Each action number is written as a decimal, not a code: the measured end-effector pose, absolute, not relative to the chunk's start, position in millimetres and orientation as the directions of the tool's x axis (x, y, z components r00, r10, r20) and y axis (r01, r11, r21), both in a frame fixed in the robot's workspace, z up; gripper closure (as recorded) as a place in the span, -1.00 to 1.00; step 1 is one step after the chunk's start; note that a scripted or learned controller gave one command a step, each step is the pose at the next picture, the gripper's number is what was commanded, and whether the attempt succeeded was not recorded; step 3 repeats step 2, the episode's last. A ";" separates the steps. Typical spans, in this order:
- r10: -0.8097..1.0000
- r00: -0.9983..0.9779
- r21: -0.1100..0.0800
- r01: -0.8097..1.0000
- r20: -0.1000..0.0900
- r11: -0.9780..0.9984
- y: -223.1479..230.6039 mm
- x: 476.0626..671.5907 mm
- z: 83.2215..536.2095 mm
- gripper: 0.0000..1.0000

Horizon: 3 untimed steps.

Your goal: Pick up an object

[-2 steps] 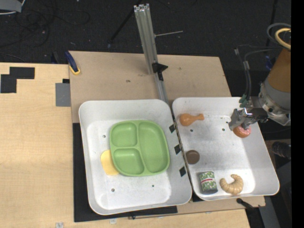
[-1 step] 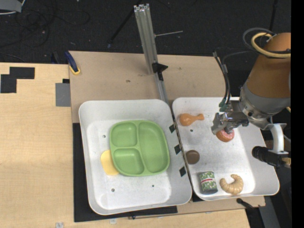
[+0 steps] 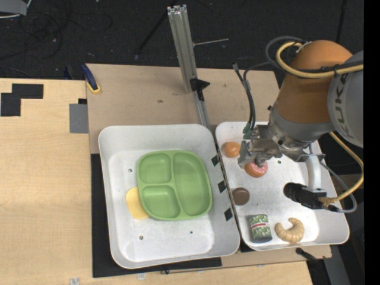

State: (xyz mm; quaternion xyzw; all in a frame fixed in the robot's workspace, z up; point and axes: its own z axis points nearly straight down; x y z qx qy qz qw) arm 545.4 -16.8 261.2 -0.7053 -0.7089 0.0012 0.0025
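We see the gripper (image 3: 255, 157) low over the right bin (image 3: 330, 225), near that bin's upper left part, with the grey and orange arm reaching in from the right. Directly under it, and seemingly touching it, lies a pink doughnut (image 3: 257, 170), partly covered by the gripper from above. We cannot tell how far the gripper is open, nor whether it has hold of the doughnut. Just to the left of the gripper an orange ball (image 3: 231, 149) sits close to the bin's left wall. Below the doughnut is a small brown disc (image 3: 240, 196). Near the front edge a green-labelled can (image 3: 259, 227) stands upright, with a croissant (image 3: 291, 230) just beside it on its right. In the left bin (image 3: 119, 153) a green divided plate (image 3: 175, 184) lies flat in the middle, and a yellow piece (image 3: 134, 204) pokes out from under its left edge. An aluminium post (image 3: 181, 40) rises from the bench (image 3: 136, 94) behind the bins.
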 end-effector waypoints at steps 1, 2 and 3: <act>1.000 -0.004 -0.007 1.000 0.001 0.004 33.3 549.9 238.0 1.00; 1.000 -0.003 -0.006 1.000 0.000 0.003 82.4 553.9 221.2 1.00; 1.000 -0.003 -0.006 1.000 0.000 0.003 82.4 553.9 221.2 1.00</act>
